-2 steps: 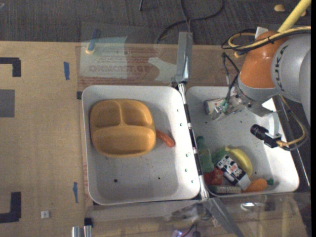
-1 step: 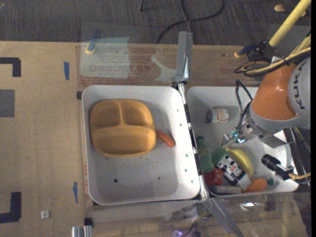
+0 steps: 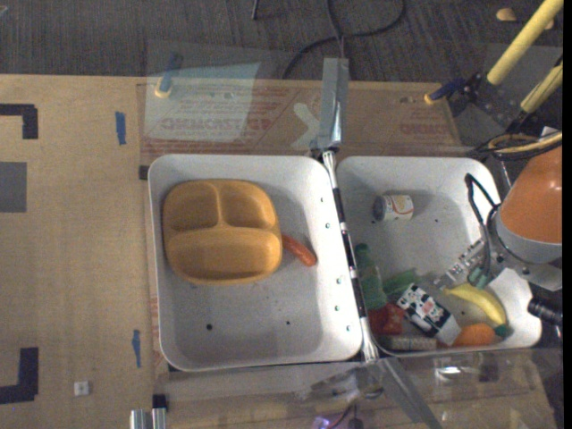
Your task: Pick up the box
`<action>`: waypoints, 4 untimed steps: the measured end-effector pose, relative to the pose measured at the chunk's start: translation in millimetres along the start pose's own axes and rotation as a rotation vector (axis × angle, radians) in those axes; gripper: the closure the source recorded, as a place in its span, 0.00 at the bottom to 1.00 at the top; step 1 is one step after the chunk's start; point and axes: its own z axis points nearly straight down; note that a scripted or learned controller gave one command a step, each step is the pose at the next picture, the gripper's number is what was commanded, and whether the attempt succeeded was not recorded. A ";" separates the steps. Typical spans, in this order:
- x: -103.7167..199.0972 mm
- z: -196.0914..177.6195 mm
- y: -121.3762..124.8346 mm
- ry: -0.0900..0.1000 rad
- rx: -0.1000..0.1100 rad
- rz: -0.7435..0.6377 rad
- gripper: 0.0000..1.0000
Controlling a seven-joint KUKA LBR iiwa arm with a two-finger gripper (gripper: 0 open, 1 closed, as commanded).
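The arm (image 3: 534, 213) is reaching in from the right and hanging over the right bin (image 3: 429, 172), its orange band cut off by the picture's edge, so only part of the wrist is showing. Below that band the gripper (image 3: 471, 266) is pointing down and to the left toward the pile in the bin's near right corner, but the metal parts are blurring into the clutter — whether it is open or closed cannot be told, and nothing is visibly being held. The box (image 3: 423, 308), a small dark carton with white and red markings, is lying tilted in the near part of the right bin, just left of a banana (image 3: 478, 302) and touching or nearly touching it. An orange fruit (image 3: 475, 334) is sitting just below the banana against the near wall, partly tucked under it. To the box's left, green items (image 3: 374, 280) and something red (image 3: 386, 319) are crowding together along the divider; their shapes are hard to make out, perhaps soft packets. A small can (image 3: 394, 206) is lying on its side well apart, toward the far end. In the left bin (image 3: 241, 329) a yellow sectioned plate (image 3: 221, 231) is resting upside up, with a carrot (image 3: 298, 250) lying just beside its right edge — touching it, as far as the view allows
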 end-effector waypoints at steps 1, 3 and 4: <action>113.1 -95.8 131.3 0.008 0.004 -0.059 1.00; 61.4 -124.0 13.0 0.009 0.007 0.071 1.00; 61.2 -124.0 12.9 0.009 0.006 0.071 0.00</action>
